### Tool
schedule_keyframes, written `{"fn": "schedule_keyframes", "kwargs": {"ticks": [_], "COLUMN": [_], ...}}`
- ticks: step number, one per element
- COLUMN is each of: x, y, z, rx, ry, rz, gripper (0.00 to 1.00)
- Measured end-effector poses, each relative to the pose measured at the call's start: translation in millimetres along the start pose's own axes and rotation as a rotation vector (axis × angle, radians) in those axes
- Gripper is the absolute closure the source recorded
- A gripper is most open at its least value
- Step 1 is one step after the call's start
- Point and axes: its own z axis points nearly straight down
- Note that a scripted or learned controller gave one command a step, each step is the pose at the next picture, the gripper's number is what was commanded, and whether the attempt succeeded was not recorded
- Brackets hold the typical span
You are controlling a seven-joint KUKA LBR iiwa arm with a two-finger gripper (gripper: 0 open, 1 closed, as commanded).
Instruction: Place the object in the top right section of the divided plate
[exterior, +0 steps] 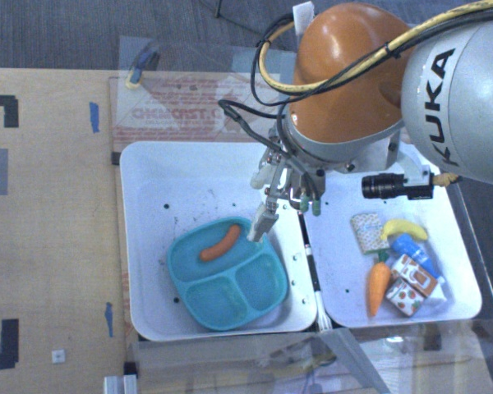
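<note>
Arm (pixel 353 80): your nearest thing, reaching over both bins.
Gripper (pixel 259 230): at the plate's upper right rim; grip state you cannot tell.
Sausage (pixel 220 244): lying in the blue divided plate's (pixel 227 302) large top section, left bin (pixel 140 245).
Right bin (pixel 464 302): carrot (pixel 377 288), cartons.

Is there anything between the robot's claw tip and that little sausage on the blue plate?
No. In the camera view only bare plate floor separates the gripper from the sausage, which lies in the plate's large top section.
</note>
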Motion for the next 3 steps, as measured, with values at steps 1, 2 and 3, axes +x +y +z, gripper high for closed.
{"fn": "schedule_keyframes", "kwargs": {"ticks": [1,2,3], "x": [35.7,35.2,43.1], "y": [-36.4,-37.1,-19.7], "z": [124.3,124.2,92.5], "rx": [0.001,0.000,-0.001], "ry": [0.002,0.001,-0.001], "rz": [-0.011,-0.009,0.130], "gripper": [0.00,0.00,0.00]}}
